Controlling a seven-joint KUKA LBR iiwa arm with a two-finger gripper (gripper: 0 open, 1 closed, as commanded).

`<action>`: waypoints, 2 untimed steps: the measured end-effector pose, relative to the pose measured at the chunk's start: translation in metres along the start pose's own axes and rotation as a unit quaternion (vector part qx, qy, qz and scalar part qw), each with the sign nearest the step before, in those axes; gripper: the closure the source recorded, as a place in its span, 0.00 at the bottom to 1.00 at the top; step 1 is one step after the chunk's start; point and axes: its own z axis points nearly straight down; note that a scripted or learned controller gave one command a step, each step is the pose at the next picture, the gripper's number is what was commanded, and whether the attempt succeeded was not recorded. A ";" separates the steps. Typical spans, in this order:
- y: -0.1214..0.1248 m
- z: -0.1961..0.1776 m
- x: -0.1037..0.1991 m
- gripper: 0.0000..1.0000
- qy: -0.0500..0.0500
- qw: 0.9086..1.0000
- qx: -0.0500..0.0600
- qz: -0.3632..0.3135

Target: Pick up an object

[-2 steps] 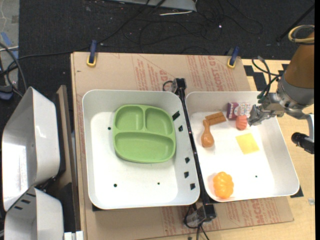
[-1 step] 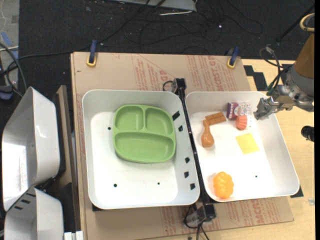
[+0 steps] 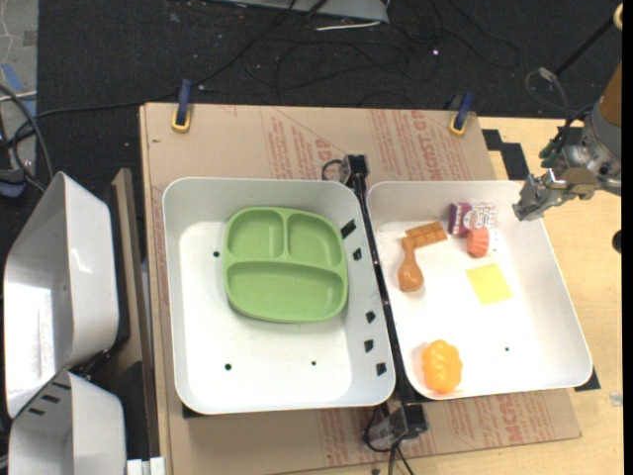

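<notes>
The right bin (image 3: 554,295) holds an orange fruit-like toy (image 3: 441,364) near its front, a yellow flat square (image 3: 489,284) in the middle, a tan spoon-shaped piece (image 3: 409,268), a brown waffle-like block (image 3: 426,234), a purple and white packet (image 3: 467,216) and a small pink piece (image 3: 478,242). My gripper (image 3: 535,198) hangs over the bin's far right rim, right of the packet, with nothing between its fingers that I can see.
The left bin (image 3: 198,364) bears a green divided plate (image 3: 286,264). Black clips line the wall between the bins. Yellow clamps (image 3: 181,119) hold the board at the back. Grey tubs (image 3: 54,265) stand off the bench's left side.
</notes>
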 end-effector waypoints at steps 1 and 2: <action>0.005 -0.004 0.056 1.00 0.001 1.000 0.002 -0.001; 0.009 -0.005 0.109 1.00 0.001 1.000 0.003 -0.002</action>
